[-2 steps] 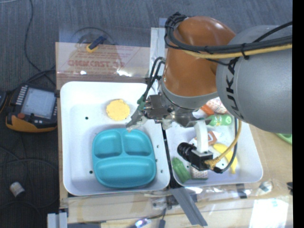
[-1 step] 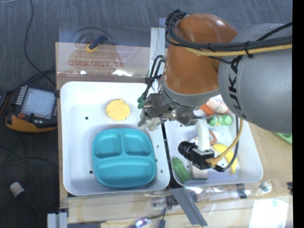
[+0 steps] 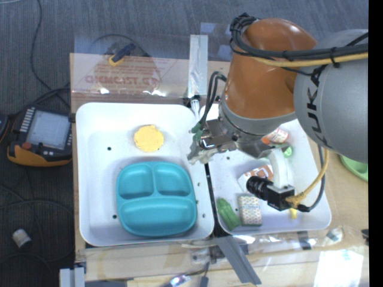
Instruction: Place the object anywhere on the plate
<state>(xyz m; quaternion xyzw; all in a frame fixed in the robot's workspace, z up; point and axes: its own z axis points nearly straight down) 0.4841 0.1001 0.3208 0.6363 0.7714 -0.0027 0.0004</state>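
Observation:
A teal divided plate (image 3: 157,197) lies in the front half of the left bin (image 3: 90,160). Behind it, apart from the plate, a flat round yellow object (image 3: 148,138) rests on the bin floor. My gripper (image 3: 202,147) hangs over the wall between the two bins, right of the yellow object and above the plate's back right corner. Nothing shows between its fingers. The wide orange and grey arm hides the back of the right bin (image 3: 320,217).
The right bin holds a green object (image 3: 226,213), a patterned block (image 3: 250,210) and orange-white packets (image 3: 261,174) near its front. A handheld pendant (image 3: 39,137) lies on the floor at the left. Cardboard under clear plastic (image 3: 125,76) sits behind the left bin.

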